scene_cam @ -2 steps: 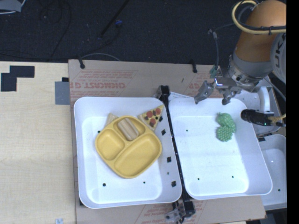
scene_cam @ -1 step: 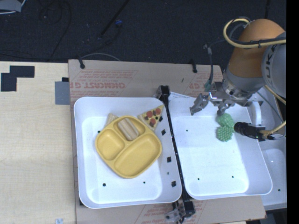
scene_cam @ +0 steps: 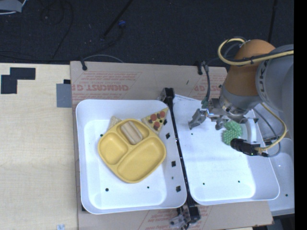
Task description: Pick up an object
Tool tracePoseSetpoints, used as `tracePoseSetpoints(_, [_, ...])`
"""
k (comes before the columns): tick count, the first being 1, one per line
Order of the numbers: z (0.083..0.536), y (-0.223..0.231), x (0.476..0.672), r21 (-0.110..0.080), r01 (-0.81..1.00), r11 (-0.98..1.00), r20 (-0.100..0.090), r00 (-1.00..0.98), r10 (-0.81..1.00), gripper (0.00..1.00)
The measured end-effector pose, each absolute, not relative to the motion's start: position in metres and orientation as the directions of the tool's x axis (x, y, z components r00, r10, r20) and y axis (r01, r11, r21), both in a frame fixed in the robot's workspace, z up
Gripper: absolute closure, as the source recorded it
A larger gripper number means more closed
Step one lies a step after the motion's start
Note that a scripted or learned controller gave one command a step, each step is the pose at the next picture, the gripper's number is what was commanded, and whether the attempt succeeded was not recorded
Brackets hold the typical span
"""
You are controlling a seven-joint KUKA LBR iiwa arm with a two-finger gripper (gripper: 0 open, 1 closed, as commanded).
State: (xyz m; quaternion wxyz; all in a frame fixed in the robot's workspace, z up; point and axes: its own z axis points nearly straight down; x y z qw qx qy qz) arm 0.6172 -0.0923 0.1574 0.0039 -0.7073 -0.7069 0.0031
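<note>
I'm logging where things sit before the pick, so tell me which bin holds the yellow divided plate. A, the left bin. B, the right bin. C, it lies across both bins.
A: the yellow divided plate lies wholly inside the left bin, beside a toy pizza slice, while the gripper hangs over the right bin.

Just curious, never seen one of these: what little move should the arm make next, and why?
Probably shift the hand slightly right and down onto the green object in the right bin. That object lies just beside the hand, while the yellow plate sits in the other bin.
</note>
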Motion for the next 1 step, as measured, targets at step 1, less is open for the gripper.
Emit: tracePoseSetpoints(1, [0.0935, -0.0952, 0.6127, -0.010, 1.000, -0.001, 0.001, 0.001, 1.000, 0.00])
